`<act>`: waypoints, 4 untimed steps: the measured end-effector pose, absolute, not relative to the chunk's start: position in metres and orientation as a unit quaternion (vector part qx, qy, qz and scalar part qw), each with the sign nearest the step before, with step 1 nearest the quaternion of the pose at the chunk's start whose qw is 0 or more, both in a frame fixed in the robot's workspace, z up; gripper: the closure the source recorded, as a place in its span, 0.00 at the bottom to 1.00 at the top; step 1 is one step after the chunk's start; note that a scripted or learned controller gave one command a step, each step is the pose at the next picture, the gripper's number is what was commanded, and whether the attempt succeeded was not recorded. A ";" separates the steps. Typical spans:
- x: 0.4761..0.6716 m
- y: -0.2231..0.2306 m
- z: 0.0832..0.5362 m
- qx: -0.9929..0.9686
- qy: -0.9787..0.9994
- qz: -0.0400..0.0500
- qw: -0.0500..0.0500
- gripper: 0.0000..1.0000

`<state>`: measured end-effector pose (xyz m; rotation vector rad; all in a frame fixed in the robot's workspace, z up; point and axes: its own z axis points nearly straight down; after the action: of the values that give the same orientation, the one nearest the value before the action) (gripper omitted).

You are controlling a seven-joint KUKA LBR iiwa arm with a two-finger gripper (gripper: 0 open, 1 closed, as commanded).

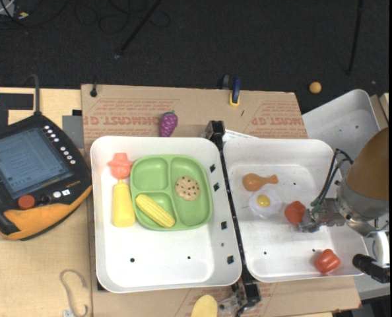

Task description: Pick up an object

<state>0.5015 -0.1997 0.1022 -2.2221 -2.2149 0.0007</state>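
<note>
In the camera view, your gripper [306,224] sits low in the right bin [285,269], pressed close against a red tomato-like piece [294,212]; whether the fingers are open or closed on it you cannot tell, since the wrist hides them. Watch for a shove instead of a grasp: the round piece could roll into the fried egg [263,203] beside it. That bin also holds a chicken drumstick [259,181] and a red pepper [326,261] near the front corner. The left bin [156,263] carries a green divided plate [202,213] with a corn cob [155,210] and a cookie [187,188], plus a yellow bottle [122,205] alongside.
</note>
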 end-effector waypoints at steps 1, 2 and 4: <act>0.497 -0.203 0.164 -0.708 -0.707 0.000 -0.001 1.00; 0.500 -0.202 0.207 -0.707 -0.707 -0.001 -0.001 1.00; 0.521 -0.145 0.232 -0.705 -0.709 -0.001 0.001 1.00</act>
<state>0.5205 -0.1449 0.2320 -2.2148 -2.2251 -0.0017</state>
